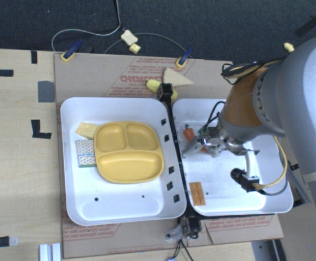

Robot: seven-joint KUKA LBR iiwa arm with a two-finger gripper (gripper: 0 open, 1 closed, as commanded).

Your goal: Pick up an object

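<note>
My gripper (197, 144) is low in the right bin (266, 200), near its left wall, with the grey arm and its orange band (243, 105) reaching in from the right. A small red and green object (189, 132) lies just above the gripper tip, and a bit of orange (204, 149) shows right beside it. Whether either one is touched is too blurred to tell. A flat orange-brown block (196, 193) lies apart near the bin's front left corner.
The left bin (119, 205) holds a yellow divided plate (129, 151), a pale yellow card (85, 129) and a small patterned pad (84, 153) at the plate's left. A black divider (171, 145) with clips separates the bins. A black cable connector (245, 179) hangs under the wrist.
</note>
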